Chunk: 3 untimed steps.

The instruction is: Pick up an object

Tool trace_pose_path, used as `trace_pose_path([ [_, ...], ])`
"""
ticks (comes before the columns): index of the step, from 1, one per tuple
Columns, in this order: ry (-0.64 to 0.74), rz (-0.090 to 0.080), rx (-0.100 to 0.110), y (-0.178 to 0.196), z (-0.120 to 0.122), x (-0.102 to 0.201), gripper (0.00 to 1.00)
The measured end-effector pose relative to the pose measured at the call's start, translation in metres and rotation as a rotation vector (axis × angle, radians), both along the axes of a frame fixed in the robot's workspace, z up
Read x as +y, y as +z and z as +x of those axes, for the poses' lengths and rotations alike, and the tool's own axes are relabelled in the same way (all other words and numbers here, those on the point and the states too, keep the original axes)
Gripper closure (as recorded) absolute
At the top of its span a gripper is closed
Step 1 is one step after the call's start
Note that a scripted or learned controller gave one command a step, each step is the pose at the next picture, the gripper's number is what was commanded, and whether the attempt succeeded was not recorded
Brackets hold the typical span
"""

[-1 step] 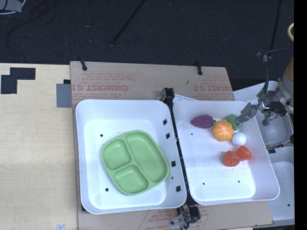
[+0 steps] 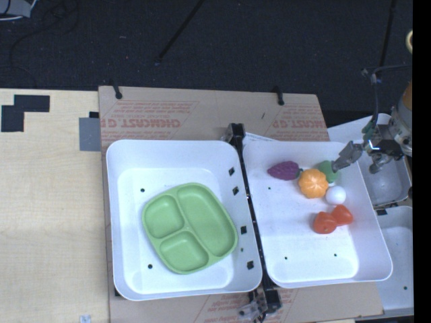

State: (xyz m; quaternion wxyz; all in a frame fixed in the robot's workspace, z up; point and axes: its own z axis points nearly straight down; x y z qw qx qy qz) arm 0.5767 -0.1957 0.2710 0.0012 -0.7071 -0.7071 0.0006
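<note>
The end effector [image 2: 345, 157] hovers at the right bin's [image 2: 303, 261] far right; its grip I cannot tell. Just beside it lies an orange fruit [image 2: 313, 183]. The cardboard's [image 2: 202, 113] print is unreadable.

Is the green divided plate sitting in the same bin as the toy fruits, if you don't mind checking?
No, the green divided plate lies in the left bin, while the toy fruits lie in the right bin.

in the right bin's upper right part lies a cluster of small toy foods: a dark purple oblong piece [image 2: 284, 171], a round orange fruit [image 2: 313, 184] with a green piece [image 2: 327, 169] touching it, a small white egg [image 2: 335, 195] just below, and two red-orange lumps [image 2: 332, 219] side by side.
</note>
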Motion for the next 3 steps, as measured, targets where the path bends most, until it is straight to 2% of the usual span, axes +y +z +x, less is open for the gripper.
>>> trace_pose_path([
  [2, 0.000, 0.001, 0.003, -0.103, -0.006, 0.016, 0.00],
  [3, -0.001, 0.002, 0.005, -0.164, -0.004, 0.012, 0.00],
])
